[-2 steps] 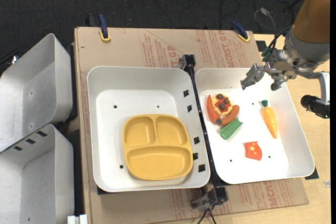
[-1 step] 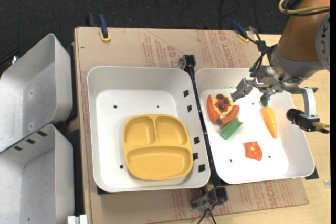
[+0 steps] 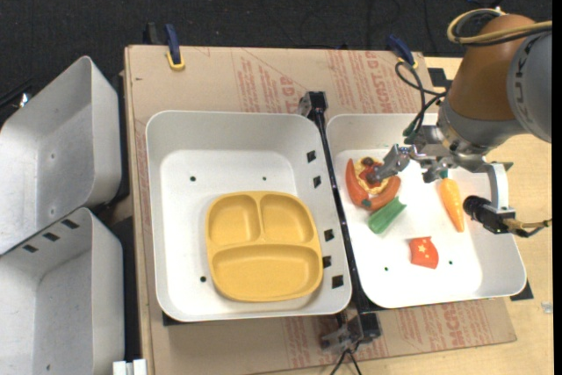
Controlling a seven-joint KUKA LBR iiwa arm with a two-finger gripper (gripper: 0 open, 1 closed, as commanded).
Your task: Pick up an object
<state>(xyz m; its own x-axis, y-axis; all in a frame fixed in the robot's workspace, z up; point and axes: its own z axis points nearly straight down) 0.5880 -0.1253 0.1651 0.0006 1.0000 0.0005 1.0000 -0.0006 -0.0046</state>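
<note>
The arm (image 3: 500, 79) leans in from the right over the right-hand bin (image 3: 457, 281), and its jaws (image 3: 392, 164) sit low over the cluster at that bin's far left side. There a red-orange curved piece (image 3: 362, 184) — it looks like a toy pepper or some such — lies with something dark on top of it, and the tips of the jaws are right at that dark spot. From here I cannot tell whether the jaws are wide or narrow; they are small in the view and lost against the toy's colours, and I can't make out anything actually caught between them.

Just below the red piece lies a green block (image 3: 385, 216), touching or nearly touching it. An orange carrot-shaped thing (image 3: 451, 203) lies further right, under the wrist, and a small red piece (image 3: 423, 252) sits apart, nearer the front. The left-hand bin (image 3: 176, 189) holds a yellow divided tray (image 3: 262, 246), well away from the action. Both bins stand on a cardboard-covered worktop (image 3: 228, 79).

I'd judge this as the reach-and-grasp step — the arm is down at its target, with nothing visibly lifted. The next move calls for a firm close on the red piece and a straight lift; with the green block so close, a sloppy close could nudge it or pinch both.
</note>
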